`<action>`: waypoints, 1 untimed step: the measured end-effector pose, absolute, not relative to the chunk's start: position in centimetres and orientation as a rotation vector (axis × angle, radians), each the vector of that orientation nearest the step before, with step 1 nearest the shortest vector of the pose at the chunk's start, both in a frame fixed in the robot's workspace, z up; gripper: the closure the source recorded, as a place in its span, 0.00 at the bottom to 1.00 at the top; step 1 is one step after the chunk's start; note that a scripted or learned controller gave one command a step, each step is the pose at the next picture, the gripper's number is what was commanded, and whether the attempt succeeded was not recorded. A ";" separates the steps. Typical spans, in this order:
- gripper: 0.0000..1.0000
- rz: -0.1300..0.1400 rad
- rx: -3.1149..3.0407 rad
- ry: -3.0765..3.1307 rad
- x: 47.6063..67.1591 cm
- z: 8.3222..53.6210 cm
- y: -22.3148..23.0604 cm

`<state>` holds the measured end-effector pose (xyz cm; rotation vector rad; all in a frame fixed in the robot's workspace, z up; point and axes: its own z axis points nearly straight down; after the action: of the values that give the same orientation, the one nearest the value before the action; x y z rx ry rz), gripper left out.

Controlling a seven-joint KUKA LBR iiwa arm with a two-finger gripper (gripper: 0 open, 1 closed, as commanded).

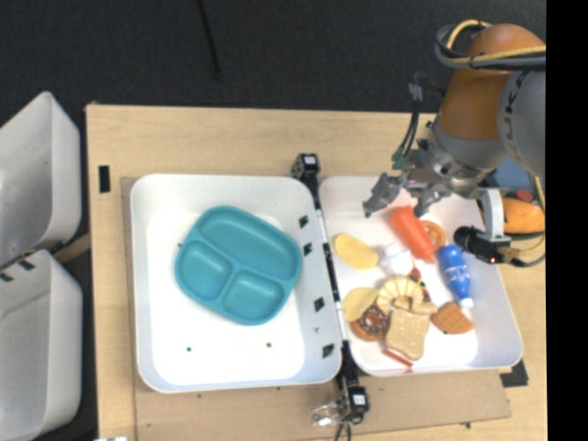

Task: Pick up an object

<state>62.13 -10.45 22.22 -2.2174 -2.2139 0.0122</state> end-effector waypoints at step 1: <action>0.00 0.001 -2.222 -2.222 62.3 22.9 -10.4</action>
<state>62.34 -10.45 22.86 -2.2218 -2.2220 0.0015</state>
